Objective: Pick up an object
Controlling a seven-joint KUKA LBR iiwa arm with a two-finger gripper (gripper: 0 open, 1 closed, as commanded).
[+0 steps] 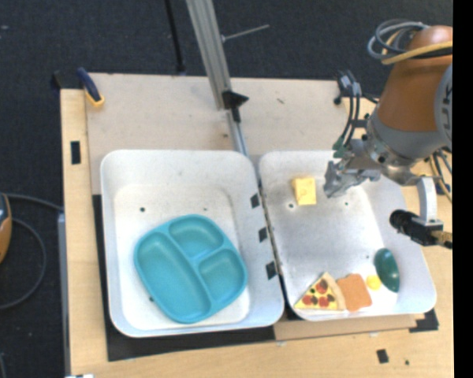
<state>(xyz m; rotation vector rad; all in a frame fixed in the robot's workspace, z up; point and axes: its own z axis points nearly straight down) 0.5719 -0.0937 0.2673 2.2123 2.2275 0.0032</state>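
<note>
A small yellow block lies near the back of the right bin. My gripper hangs just to the right of it, low over the bin floor, with nothing visibly held. At the bin's front edge lie a pizza slice toy, an orange piece, a small yellow bit and a dark green object.
The left bin holds a blue divided plate. A metal post rises behind the bins. The grey arm with its orange band comes in from the right, with cables around it.
</note>
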